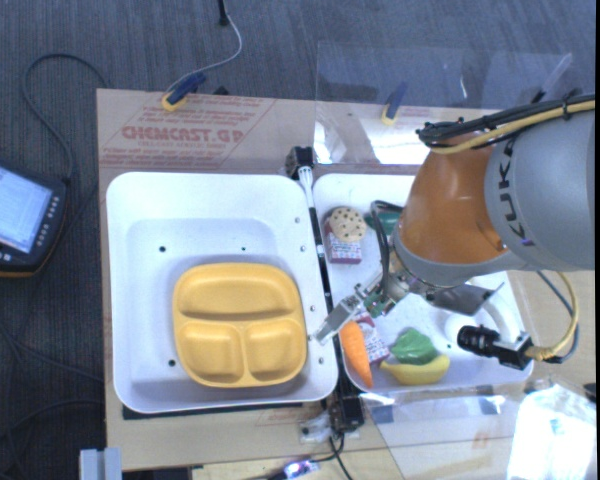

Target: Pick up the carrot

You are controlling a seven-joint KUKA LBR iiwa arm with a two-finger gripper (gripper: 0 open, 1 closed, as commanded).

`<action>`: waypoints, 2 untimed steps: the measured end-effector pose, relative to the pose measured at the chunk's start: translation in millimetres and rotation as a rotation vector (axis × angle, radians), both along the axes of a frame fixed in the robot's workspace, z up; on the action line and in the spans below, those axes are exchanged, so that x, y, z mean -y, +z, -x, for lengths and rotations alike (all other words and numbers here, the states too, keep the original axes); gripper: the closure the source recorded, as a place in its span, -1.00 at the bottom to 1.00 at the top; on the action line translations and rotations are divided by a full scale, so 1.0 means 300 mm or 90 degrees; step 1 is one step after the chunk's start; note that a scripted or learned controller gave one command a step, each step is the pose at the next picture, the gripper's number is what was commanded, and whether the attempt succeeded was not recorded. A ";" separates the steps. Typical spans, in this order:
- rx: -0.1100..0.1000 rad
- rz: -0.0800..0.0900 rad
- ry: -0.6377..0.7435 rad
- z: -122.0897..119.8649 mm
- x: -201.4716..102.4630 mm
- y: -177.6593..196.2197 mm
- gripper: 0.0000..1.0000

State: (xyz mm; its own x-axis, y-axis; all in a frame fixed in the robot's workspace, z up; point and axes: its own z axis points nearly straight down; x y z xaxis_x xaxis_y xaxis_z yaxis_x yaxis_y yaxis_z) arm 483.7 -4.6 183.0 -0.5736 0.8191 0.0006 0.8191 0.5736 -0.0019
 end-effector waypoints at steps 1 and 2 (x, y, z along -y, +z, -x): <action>0.000 0.000 0.000 0.000 0.000 0.000 -1.00; 0.000 0.000 0.000 0.000 0.000 0.000 -1.00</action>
